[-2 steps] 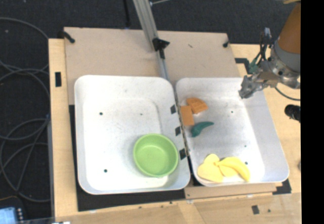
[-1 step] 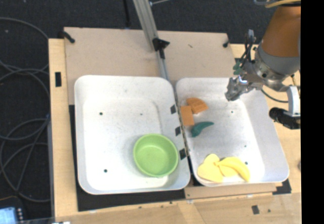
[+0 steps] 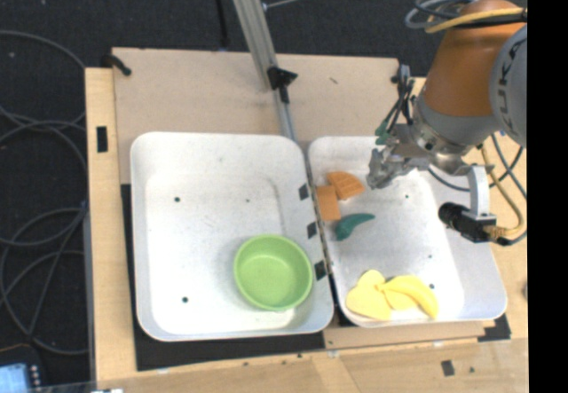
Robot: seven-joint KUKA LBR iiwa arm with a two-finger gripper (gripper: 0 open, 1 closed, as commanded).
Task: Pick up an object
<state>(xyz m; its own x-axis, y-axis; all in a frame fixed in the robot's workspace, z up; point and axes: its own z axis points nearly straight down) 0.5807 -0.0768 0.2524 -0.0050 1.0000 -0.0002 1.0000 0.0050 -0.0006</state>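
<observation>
Two white bins stand side by side on the counter. The left bin holds a green bowl near its front right corner. In the right bin, an orange object lies against the left wall, a small teal piece lies just beside it, and a yellow object lies at the front. The jaws hang over the back of the right bin, near the orange object; I cannot tell if they are apart or together.
</observation>
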